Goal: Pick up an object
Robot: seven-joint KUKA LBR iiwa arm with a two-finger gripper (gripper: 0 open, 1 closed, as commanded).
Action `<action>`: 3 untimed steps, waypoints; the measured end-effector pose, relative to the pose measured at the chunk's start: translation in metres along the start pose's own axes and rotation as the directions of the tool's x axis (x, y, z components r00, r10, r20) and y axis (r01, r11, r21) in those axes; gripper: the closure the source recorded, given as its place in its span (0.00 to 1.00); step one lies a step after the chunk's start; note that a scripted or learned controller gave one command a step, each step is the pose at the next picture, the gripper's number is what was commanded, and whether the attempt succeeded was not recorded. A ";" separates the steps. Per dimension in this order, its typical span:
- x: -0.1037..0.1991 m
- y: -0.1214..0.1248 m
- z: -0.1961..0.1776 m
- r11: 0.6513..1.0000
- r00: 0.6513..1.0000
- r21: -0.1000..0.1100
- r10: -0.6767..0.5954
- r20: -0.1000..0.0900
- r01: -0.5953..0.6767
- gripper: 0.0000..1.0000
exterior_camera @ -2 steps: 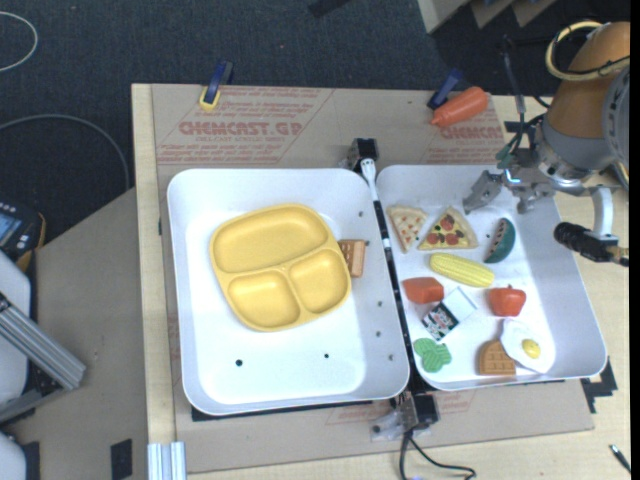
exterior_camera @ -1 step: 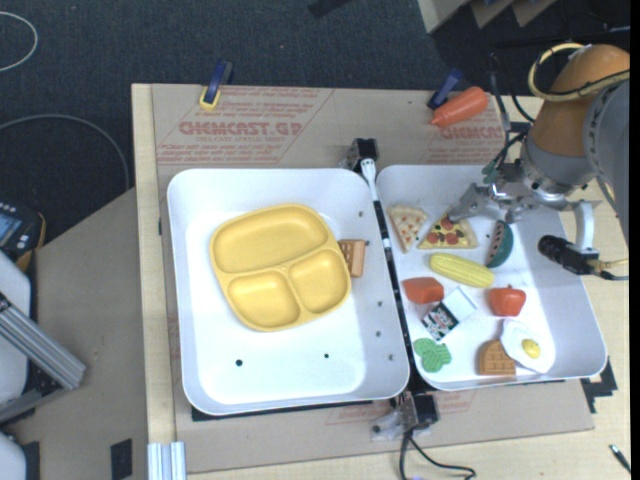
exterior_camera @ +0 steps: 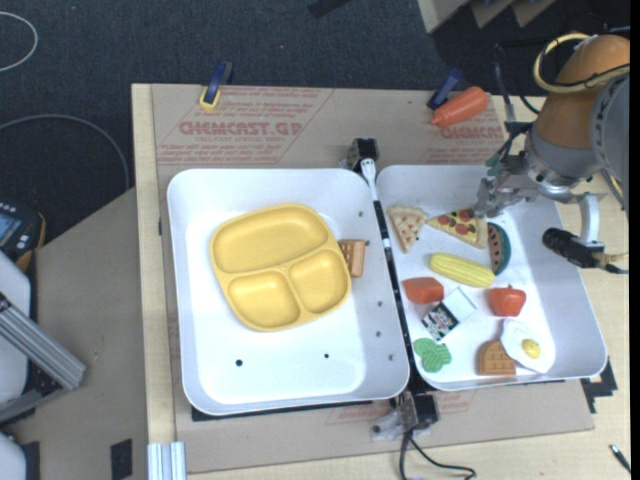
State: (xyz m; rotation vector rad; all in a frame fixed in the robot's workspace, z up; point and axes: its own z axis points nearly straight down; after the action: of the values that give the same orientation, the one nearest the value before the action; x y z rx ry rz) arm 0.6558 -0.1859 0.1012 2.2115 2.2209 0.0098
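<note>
Two white bins sit side by side on the table, and they split the work plainly: the left bin holds a yellow divided plate with a small cracker-like piece just beside its right edge, while the right bin carries the jumble of toy food — the likely stock to pick from.

In that right bin lie a plain pizza wedge, a topped pizza slice, a watermelon slice, a corn cob, a red pepper-like piece, a tomato, a small black-and-white packet, a broccoli floret, a waffle-like piece and a fried egg. They lie close together, some touching, so a clean grip on one looks awkward.

The hand hangs low over the far part of the right bin, just above the topped pizza slice and near the watermelon — probably placed there to come down on one of them. Whether it is spread or closed I cannot tell; nothing shows as gripped, and all the pieces lie in the bins.

An orange carrot-like toy lies outside, on the table beyond the right bin.
</note>
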 end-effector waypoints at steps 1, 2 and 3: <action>-0.008 0.003 -0.048 1.000 1.000 0.002 0.003 0.002 -0.003 1.00; -0.013 0.002 -0.095 1.000 1.000 0.002 0.003 0.002 -0.003 1.00; -0.013 0.004 -0.127 1.000 1.000 0.002 0.003 0.002 -0.003 1.00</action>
State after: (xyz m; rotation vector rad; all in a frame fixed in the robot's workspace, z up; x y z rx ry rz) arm 0.6582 -0.1987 0.2280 2.2149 2.2181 0.0054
